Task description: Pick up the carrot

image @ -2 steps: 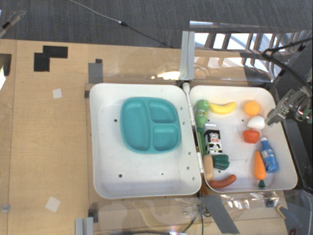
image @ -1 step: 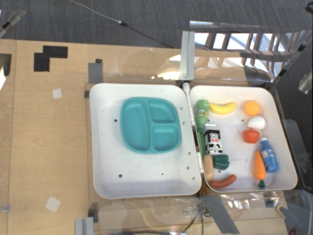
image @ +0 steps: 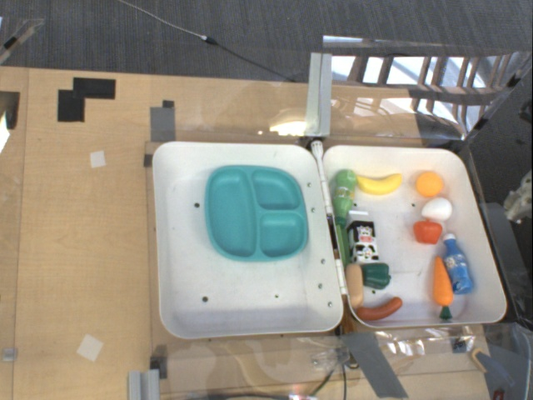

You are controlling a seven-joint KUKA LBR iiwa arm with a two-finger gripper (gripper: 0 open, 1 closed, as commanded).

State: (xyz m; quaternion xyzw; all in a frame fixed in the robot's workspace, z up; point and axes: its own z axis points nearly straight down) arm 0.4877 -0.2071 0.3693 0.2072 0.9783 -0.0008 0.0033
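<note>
Down in the near right corner of the right bin lies the carrot, my target, orange body with a dark green stub at the end toward me. Its long axis runs roughly front to back in the camera view, leaning a touch, fat end up-frame and green tip pointing down toward the bin's near rim. Pressed right against it on the right is a blue bottle, lying nearly parallel, and that's the relation I care about: the two are touching along much of their length, so fingers would have to close across the carrot's short width without snagging the bottle.

Just above sits a red tomato, then a white egg and an orange. Over to the left, well apart, I've got a sausage, a dark green block, a small carton with a cow print, a banana and a green vegetable. The left bin carries a teal divided plate.

As for the hand, I can't tell its state or what, if anything, it holds. The arm comes in from the right side, and the carrot lies on that same side, so I'd judge the reach short, coming down from above across that front-to-back axis.
</note>
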